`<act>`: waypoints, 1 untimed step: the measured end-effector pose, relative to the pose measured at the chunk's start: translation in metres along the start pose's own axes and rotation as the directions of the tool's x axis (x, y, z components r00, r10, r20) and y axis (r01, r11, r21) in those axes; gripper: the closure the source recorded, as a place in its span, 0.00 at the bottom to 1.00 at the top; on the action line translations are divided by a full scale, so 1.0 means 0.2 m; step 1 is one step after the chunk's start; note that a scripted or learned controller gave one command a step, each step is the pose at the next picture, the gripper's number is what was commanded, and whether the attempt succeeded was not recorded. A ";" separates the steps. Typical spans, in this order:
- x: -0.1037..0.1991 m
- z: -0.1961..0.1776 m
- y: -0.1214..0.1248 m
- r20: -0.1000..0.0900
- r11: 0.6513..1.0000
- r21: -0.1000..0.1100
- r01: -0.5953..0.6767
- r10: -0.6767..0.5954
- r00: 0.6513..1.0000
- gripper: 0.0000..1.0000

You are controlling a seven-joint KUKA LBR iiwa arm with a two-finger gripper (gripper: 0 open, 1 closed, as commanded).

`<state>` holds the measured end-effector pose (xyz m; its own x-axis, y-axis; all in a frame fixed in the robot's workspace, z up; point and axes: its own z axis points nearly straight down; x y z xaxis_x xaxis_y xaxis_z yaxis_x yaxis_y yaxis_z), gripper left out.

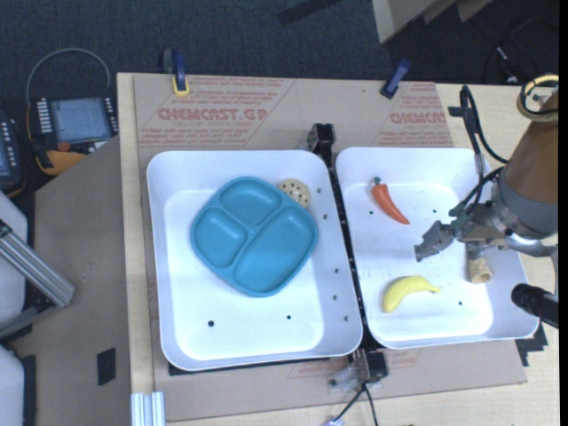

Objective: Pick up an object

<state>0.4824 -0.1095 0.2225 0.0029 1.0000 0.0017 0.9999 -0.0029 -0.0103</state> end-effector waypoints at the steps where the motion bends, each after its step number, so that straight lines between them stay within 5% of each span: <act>1: 0.00 -0.02 0.01 0.002 1.000 -0.010 0.003 -0.003 1.000 0.00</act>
<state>0.4848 -0.1094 0.2270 0.0000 1.0000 0.0000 1.0000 0.0000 0.0001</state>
